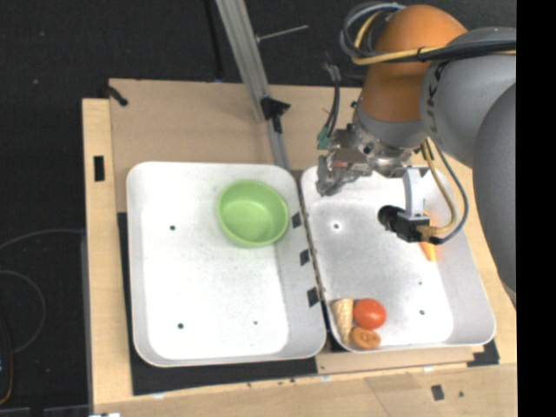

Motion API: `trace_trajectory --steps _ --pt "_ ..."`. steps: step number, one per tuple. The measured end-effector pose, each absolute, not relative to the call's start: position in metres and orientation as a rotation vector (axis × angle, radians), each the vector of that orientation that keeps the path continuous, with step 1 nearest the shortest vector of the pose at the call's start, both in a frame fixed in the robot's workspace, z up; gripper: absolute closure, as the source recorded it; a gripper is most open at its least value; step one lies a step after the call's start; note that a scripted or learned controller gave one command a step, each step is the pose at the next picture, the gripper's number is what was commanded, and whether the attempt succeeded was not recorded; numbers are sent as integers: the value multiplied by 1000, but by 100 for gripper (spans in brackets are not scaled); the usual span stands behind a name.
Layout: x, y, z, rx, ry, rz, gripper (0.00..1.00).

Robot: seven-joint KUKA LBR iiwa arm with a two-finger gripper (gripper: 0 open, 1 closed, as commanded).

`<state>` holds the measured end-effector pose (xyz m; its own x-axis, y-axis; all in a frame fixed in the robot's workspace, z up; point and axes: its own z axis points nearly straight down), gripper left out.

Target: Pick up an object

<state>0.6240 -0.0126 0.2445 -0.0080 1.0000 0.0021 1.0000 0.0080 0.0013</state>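
Note:
In the camera view, a green bowl (253, 213) sits upright in the left bin (174, 268), near its back right part. In the right bin (400, 268), at the front left corner, lie a red tomato-like ball (370, 313), a tan piece (344, 315) and a small orange piece (365, 339), close together. My gripper (333, 179) hangs over the back left corner of the right bin, far from those pieces and to the right of the bowl. Nothing shows between its fingers.
A slanted metal pole (252, 68) rises behind the bins, ending at a black clamp (274, 109). Cables and a black fitting with an orange tip (407, 224) hang off the wrist over the right bin. The bench edge (217, 89) runs behind.

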Motion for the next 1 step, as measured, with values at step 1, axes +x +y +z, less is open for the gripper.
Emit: trace_trajectory --steps 1 --pt "633 47 236 -2213 -2230 -2 100"
